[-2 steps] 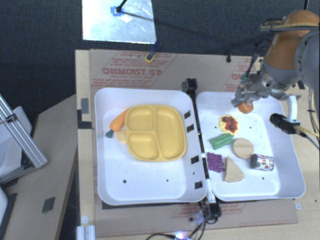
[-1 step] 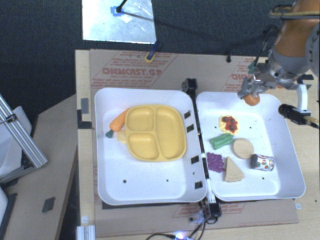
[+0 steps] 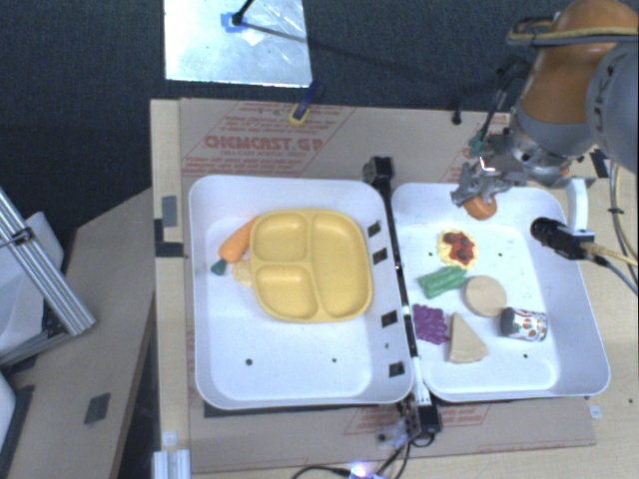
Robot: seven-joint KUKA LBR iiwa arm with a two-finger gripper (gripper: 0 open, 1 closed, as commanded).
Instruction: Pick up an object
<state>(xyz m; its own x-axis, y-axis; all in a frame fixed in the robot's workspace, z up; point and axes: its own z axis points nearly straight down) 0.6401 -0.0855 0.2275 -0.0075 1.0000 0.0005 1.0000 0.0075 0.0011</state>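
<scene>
The gripper [image 3: 480, 194] sits at the far edge of the right bin [image 3: 574, 297], fingers closed around an orange toy [image 3: 482, 208], beyond the pizza slice [image 3: 457, 247].

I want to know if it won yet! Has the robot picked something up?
Not clearly yet. The gripper has reached the right bin's far edge, right over an orange object. Whether it grips it, I cannot tell. Lifting is left.
</scene>
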